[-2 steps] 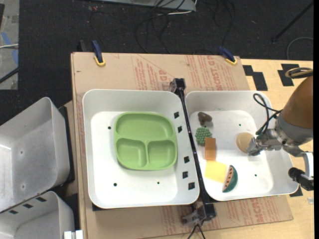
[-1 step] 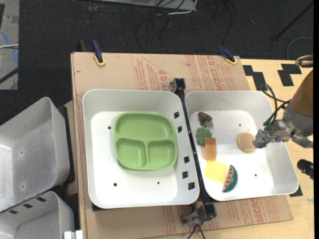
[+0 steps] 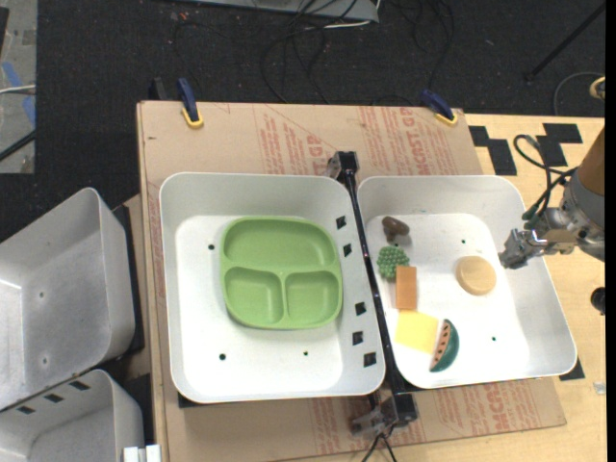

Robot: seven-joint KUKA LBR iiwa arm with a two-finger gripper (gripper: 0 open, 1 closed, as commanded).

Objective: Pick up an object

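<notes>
Arm (image 3: 584, 200) grey metal, orange band above wrist. Black cable loops beside it. Gripper (image 3: 514, 254) small, grey-silver, with dark parts; detail too blurred to tell.

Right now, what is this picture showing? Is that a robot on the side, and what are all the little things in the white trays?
Yes, that is a robot arm, grey with an orange band, reaching in from the right. One camera above the bench looks down on it at a slant. The tip is its tool for grabbing things. It sits by the right bin's edge, and I see nothing held in it. That bin has toy food: a tan round piece, an orange block, a yellow square, a watermelon slice, a green bumpy piece and a brown lump. The left bin holds a green divided plate.
</notes>
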